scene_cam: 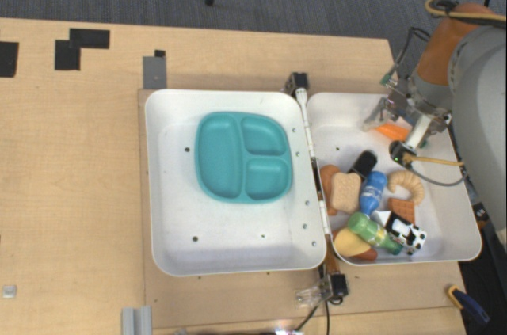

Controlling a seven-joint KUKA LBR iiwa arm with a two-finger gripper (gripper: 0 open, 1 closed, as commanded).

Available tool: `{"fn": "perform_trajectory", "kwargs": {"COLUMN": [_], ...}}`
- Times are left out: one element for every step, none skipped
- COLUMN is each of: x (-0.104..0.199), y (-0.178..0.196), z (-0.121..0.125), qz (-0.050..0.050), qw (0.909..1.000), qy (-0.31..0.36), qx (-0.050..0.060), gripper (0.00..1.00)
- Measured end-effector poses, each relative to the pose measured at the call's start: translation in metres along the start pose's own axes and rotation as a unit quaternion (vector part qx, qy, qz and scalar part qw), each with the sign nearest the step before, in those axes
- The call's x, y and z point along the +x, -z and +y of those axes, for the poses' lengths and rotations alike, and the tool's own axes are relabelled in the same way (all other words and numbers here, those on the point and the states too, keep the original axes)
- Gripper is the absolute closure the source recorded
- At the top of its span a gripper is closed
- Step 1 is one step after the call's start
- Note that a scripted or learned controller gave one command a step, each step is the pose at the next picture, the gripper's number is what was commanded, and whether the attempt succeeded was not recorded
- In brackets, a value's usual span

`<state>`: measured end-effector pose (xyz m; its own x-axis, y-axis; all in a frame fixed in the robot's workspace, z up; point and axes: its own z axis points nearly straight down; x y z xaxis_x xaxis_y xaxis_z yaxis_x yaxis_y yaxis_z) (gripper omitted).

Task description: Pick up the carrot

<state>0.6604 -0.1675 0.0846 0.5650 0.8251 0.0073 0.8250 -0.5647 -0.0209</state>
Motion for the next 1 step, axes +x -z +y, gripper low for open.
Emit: {"fn": "perform_trajectory", "kwargs": {"x": [0.0032], "y": [0.0114], "z": [-0.0012], "qz": [-0.001], "qw": [1.0], "qy": [0.007], "qx": [0.002], "gripper": [1.0]}}
